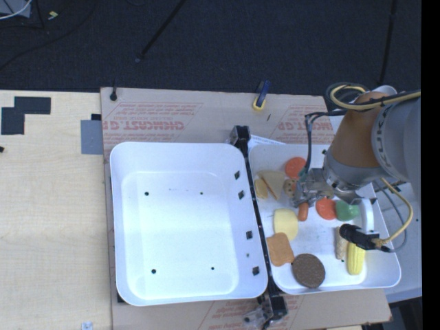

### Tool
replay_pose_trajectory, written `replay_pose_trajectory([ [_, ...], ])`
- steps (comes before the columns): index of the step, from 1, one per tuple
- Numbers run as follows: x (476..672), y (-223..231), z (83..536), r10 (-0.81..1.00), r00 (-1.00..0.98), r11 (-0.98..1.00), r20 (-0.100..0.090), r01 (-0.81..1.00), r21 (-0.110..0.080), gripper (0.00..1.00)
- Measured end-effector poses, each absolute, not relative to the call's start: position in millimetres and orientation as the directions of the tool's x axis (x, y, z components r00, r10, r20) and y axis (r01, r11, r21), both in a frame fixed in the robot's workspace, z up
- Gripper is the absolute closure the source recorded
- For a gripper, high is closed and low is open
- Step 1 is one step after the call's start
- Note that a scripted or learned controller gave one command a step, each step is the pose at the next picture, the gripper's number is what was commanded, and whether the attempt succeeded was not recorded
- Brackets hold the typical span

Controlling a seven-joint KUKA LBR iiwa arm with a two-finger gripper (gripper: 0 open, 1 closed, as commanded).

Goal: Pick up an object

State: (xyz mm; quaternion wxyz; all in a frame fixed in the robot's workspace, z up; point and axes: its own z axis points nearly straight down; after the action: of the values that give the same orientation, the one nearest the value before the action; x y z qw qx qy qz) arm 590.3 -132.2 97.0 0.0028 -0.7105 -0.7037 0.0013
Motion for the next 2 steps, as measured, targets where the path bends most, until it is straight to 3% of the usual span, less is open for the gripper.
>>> replay_pose_trajectory([
  [1,644.7,-63.1,194.2,1.000,-0.008,0.008,0.001,1.000,0.010,1.00],
  [2,601.1,-20.6,187.0,1.000,-0.001,0.001,0.001,1.000,-0.007,1.00],
])
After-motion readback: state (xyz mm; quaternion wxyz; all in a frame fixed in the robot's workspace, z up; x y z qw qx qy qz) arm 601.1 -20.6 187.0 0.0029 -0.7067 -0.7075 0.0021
